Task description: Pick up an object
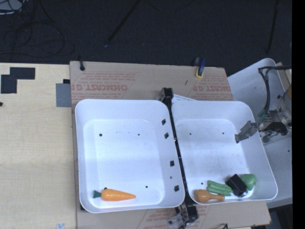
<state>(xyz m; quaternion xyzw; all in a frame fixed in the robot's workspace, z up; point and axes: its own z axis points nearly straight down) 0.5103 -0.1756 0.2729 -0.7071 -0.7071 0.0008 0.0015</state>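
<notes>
While the gripper point(252, 130) hangs at the right bin's point(214, 118) right rim with nothing between its fingers, which stand apart, the objects lie well away from it. A black block point(236, 184), green pieces point(219, 188) and a tan pear-shaped toy point(208, 196) cluster in that bin's near corner. An orange carrot point(116, 195) lies in the left bin point(119, 113).

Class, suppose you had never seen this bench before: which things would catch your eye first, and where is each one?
The orange carrot stands out, lying alone at the near edge of the left bin. A cluster fills the right bin's near corner: green pea pod, black block, tan gourd-shaped toy. The gripper hovers at that bin's right rim.
</notes>
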